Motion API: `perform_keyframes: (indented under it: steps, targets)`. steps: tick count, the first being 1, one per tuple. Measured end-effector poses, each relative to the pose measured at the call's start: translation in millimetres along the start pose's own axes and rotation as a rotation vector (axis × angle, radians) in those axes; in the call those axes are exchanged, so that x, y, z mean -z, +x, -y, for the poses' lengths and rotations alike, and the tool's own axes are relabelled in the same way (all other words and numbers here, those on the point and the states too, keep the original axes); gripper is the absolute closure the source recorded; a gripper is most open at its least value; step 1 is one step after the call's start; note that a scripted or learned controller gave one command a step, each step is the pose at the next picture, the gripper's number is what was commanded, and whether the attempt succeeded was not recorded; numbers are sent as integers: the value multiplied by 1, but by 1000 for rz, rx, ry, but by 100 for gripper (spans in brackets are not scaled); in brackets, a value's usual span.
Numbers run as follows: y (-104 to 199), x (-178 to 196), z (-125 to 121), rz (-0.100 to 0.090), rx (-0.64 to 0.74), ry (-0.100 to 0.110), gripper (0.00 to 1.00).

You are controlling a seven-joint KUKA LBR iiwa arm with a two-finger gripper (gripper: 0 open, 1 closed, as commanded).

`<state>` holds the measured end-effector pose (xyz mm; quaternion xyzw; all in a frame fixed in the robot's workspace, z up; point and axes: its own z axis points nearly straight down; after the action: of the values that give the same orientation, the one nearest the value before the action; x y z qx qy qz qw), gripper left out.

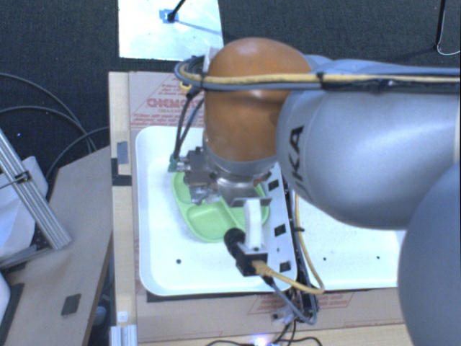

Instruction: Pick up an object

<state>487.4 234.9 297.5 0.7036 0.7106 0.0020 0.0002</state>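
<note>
Camera view, arm point(346, 157) over white bin point(155, 193) — green tray point(209, 218) half hidden, hand's grip unreadable

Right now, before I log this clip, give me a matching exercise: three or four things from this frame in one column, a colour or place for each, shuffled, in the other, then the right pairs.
Things:
1. tray
2. bin
3. wrist band
4. paper sheet

Descriptions:
A. orange, just above the gripper mount
B. pale green, lying in the bin, partly under the arm
C. white and shallow, on the cardboard-topped bench
D. light, flat on the dark floor beyond the bench

Pairs: 1-B, 2-C, 3-A, 4-D
</note>
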Motion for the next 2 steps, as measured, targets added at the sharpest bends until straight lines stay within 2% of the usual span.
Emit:
perform_keyframes:
  steps: [1, 2]
  targets:
    - [0, 10, -1, -1, 5, -1, 100]
    - [-7, -96, -17, 6, -11, 10, 100]
